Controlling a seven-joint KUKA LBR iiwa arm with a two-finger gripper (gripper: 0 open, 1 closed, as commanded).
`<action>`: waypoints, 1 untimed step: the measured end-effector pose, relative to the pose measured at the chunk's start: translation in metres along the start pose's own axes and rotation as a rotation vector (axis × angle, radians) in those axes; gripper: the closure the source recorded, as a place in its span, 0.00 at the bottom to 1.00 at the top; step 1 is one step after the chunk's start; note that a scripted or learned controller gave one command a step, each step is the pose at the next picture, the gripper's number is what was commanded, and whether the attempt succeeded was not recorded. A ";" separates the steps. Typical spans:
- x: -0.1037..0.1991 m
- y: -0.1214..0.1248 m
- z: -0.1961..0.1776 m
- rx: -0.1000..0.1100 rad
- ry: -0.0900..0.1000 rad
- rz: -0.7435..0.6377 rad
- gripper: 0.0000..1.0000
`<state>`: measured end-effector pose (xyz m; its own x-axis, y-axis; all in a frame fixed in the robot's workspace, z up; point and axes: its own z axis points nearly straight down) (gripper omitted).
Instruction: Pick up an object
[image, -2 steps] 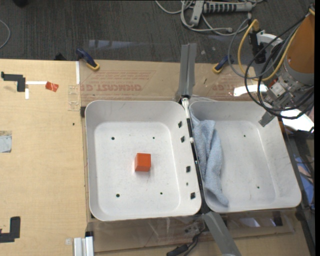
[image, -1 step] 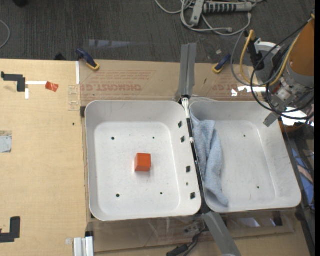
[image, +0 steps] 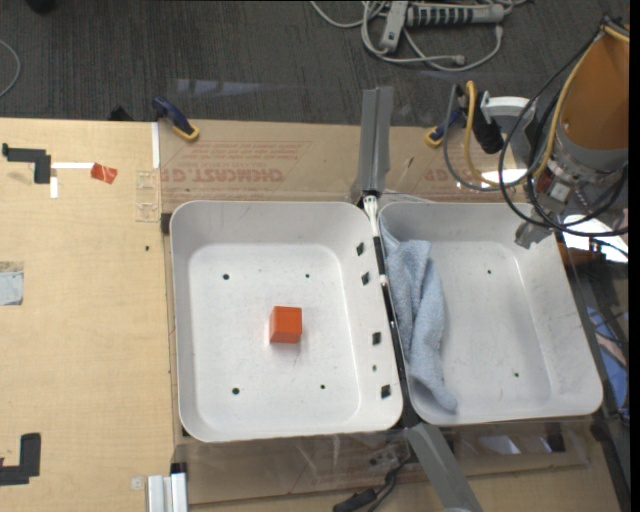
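Two white bins sit side by side: an orange block (image: 286, 325) lies mid-frame in the left bin (image: 200, 400), a blue-grey cloth (image: 418, 320) along the right bin's (image: 560, 380) left wall. At upper right the arm (image: 590, 110) hangs over the right bin's corner.

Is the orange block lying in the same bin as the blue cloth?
No, the orange block sits alone in the left bin, while the blue cloth lies in the right bin.

An orange block (image: 286, 325) sits in the left bin (image: 200, 300); a blue-grey cloth (image: 420, 320) lies in the right bin (image: 540, 330).
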<state>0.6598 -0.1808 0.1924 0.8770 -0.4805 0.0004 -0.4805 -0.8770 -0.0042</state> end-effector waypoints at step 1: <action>-0.015 -0.027 -0.020 0.001 -0.001 -0.303 1.00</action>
<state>0.6597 -0.1500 0.2123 0.9804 -0.1972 0.0011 -0.1972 -0.9804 -0.0048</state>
